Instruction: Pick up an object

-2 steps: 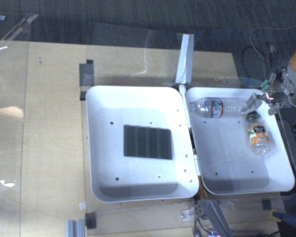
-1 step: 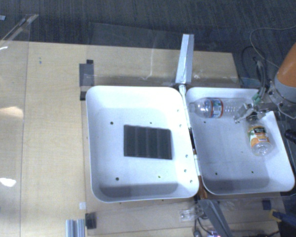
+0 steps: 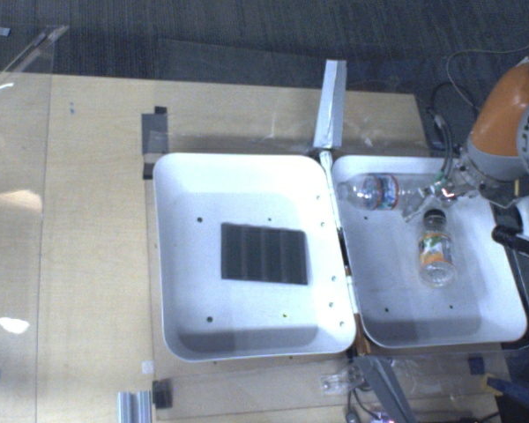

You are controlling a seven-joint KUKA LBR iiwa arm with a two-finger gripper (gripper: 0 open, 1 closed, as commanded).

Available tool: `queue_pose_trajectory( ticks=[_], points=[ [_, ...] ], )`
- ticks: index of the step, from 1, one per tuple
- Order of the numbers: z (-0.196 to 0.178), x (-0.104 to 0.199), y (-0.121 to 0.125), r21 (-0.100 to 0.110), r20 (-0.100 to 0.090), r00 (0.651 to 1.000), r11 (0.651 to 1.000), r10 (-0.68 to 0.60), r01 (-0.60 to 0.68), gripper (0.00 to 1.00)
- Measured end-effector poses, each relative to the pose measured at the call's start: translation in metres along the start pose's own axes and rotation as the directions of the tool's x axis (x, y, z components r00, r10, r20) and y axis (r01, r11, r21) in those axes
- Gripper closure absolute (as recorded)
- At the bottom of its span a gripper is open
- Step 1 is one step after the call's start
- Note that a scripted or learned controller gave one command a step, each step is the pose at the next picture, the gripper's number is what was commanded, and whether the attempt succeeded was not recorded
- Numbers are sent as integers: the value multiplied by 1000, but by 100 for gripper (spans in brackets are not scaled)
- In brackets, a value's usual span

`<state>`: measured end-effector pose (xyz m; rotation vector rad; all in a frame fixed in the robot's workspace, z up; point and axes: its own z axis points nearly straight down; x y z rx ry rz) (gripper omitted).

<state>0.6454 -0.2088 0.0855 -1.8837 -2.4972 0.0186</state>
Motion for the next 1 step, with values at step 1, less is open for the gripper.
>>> queue_pose_trajectory(
  ticks=[1],
  points=[
    [-10,0,-1,4,0,1000,1000,-4,4,100]
  ],
)
